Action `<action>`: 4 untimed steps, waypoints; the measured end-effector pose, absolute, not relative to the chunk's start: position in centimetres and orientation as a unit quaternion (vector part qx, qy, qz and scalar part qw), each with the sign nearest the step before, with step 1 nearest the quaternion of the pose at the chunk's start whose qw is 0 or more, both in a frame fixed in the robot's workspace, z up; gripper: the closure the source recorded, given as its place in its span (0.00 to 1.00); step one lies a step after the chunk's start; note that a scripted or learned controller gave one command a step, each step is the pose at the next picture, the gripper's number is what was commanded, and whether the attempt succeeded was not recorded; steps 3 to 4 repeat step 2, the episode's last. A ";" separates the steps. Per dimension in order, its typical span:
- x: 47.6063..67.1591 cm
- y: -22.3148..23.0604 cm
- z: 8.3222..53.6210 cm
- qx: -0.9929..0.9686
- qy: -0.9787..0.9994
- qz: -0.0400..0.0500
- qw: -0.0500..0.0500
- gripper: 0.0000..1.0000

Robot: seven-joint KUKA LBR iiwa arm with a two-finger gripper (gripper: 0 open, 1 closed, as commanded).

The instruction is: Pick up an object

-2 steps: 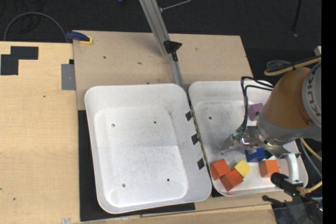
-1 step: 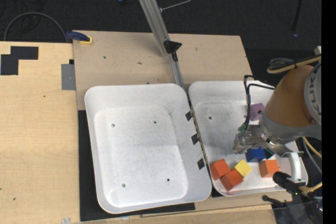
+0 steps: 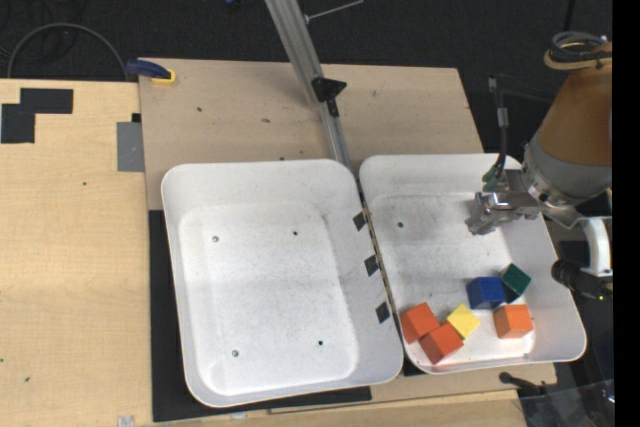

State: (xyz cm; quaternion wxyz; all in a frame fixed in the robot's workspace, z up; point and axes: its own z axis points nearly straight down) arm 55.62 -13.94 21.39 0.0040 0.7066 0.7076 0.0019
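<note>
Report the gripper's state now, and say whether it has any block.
Gripper: open or shut cannot be told from this view; nothing is seen in it. It is above the right bin, apart from the blocks near the front.

Even overhead light, soft shadows, slight blur.

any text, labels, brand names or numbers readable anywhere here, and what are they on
None can be read.
The blocks, such as the blue block and yellow block, show plain faces.
The right bin and left bin carry no print.
The gripper shows no legible marking.
</note>
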 end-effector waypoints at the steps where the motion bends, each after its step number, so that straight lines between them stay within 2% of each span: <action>1: 55.3 -13.7 20.9 0.705 0.709 -0.001 -0.001 0.00; 2: 62.1 -0.1 18.9 0.705 0.710 0.001 -0.002 0.00; 4: 62.1 -0.1 18.9 0.705 0.710 0.001 -0.002 0.00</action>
